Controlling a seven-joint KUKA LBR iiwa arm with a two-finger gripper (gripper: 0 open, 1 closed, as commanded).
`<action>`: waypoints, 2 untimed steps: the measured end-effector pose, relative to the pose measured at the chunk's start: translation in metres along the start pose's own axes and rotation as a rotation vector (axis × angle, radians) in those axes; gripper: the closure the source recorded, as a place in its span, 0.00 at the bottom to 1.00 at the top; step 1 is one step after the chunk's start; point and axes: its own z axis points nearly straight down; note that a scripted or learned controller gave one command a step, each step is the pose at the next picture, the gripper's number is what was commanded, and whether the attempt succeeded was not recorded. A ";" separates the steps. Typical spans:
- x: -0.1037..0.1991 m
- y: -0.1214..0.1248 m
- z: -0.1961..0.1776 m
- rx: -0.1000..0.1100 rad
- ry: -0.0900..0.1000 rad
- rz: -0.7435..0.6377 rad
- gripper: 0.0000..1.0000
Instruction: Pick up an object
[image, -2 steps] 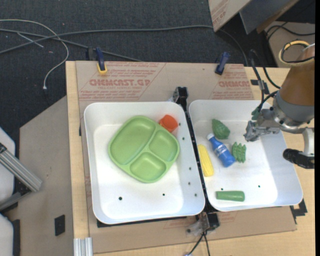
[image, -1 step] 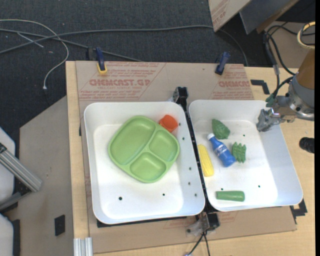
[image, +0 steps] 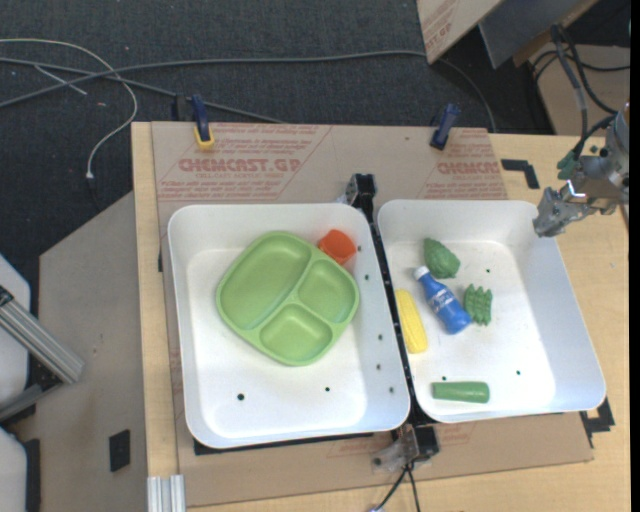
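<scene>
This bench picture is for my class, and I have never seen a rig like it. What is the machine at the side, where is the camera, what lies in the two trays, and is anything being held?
One camera looks down at a slant on a bench with two shallow white bins side by side. The machine is a robot arm reaching in from the right; its end effector hangs over the far right corner of the right bin. Nothing shows between its fingers, and whether they are open is too small to tell. The left bin holds a green divided plate with a small orange object at its far edge. The right bin holds a blue bottle, a yellow corn cob, a green cylinder and two more green toys.
</scene>
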 end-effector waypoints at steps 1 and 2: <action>0.047 -0.018 0.002 0.011 0.005 -0.004 1.00; 0.094 -0.023 0.022 0.013 0.006 -0.004 1.00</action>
